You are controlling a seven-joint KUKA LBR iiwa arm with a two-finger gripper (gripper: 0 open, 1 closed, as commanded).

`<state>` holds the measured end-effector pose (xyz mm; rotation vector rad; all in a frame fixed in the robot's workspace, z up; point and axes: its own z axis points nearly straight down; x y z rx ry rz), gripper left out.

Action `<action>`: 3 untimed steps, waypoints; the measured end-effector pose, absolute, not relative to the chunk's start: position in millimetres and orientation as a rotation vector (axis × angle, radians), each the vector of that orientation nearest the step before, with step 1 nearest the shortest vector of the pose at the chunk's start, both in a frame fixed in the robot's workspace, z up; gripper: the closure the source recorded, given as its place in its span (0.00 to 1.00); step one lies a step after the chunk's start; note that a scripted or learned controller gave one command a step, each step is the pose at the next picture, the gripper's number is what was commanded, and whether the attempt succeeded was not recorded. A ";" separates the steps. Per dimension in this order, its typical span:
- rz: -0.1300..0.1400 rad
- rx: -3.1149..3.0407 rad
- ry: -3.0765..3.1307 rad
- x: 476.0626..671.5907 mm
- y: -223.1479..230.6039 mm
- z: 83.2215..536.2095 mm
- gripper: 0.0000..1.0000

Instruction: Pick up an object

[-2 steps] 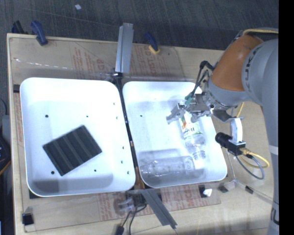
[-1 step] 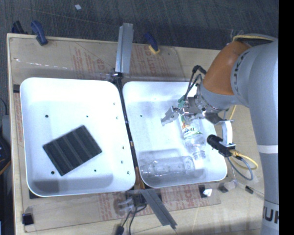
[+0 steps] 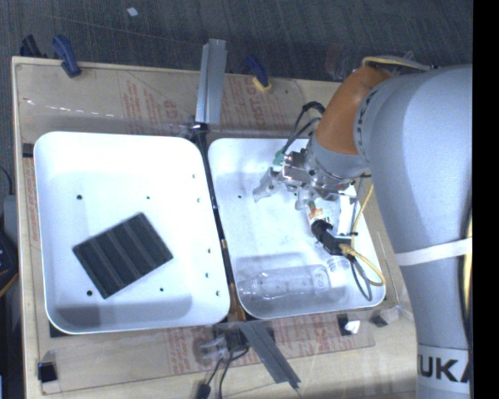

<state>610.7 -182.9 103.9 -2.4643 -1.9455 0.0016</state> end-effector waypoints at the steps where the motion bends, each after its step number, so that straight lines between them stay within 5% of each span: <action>1: 0.001 -2.429 -1.991 592.8 -201.8 219.9 0.00; 3: 0.002 -2.113 -2.320 594.5 -202.5 173.1 0.00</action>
